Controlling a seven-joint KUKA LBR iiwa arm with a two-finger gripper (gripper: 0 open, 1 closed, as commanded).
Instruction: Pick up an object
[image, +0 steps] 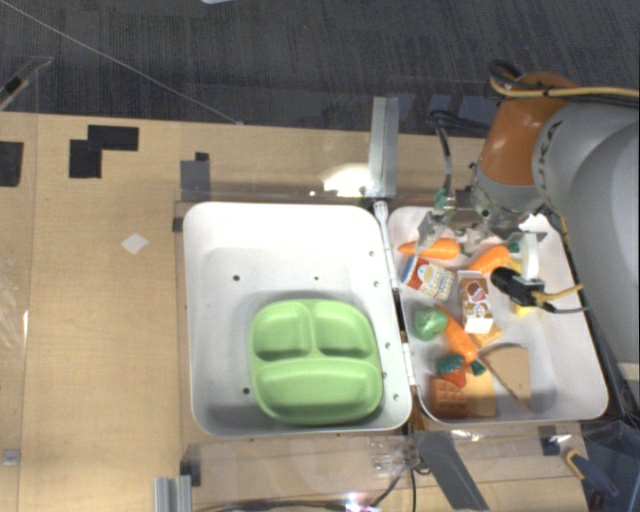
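- The arm (560, 150) comes in from the right and hangs over the far end of the right bin (590, 385), its orange band above the wrist.
- The left bin (215, 260) holds a green divided tray (316, 362) lying flat toward its near side, well apart from the work.
- The right bin is crowded with small toy foods: a small carton (431, 279), a second small box (476, 301), a green piece (430, 323), a tan wedge (512, 368) and a strawberry (452, 367) nearer.
- The gripper (458, 222) sits low at the far left of that bin, right above an orange carrot (440, 247), the likely target.
- I cannot tell how wide the tool is set, or whether it has hold of anything; nothing looks lifted, so I judge the pick not yet done.
- The carton just beside the carrot could get in the way.
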